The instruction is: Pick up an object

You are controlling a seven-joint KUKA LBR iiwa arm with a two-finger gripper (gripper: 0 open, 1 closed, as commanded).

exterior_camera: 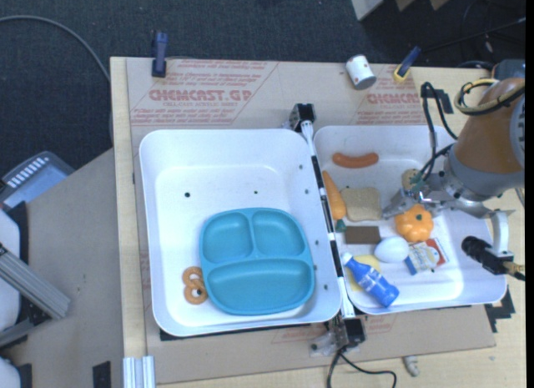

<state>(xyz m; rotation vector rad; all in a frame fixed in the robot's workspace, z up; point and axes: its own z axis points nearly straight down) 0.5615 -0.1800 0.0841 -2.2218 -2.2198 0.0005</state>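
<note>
The right bin (pixel 476 290) holds several small items: a sausage (pixel 355 159), a carrot (pixel 335 197), a bread slice (pixel 363 204), a brown block (pixel 361 234), a white egg (pixel 390 249), a blue bottle (pixel 373 281), an orange fruit (pixel 415 224) and a red and white packet (pixel 425 254). My gripper (pixel 407 203) hangs low over the bin's middle, just above and left of the orange fruit and right beside the bread slice. The wrist hides its tip.
The left bin (pixel 167 169) carries a blue divided plate (pixel 257 259) with a small pretzel (pixel 195 284) at the plate's left edge. A white roll (pixel 360 70) and blue clips lie on the bench behind the bins. The arm's body (pixel 488 148) covers the right bin's far right corner.
</note>
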